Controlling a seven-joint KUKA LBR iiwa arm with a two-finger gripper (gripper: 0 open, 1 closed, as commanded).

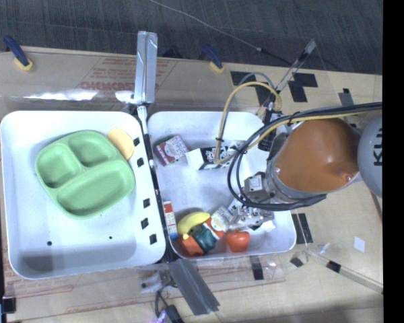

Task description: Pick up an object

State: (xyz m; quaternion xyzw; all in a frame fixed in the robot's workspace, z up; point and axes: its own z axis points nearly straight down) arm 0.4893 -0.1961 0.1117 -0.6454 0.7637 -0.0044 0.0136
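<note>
Nearest us, toy food (203, 233) crowds the right bin's (188, 180) front corner. Pincer (246, 217) hangs low beside it, seemingly targeting the pile; whether it grips anything, we cannot tell. Beyond, a green tray (84, 173).

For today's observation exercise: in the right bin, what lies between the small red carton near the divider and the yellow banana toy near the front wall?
In the camera view, only bare white bin floor lies between the red carton and the banana toy.
</note>
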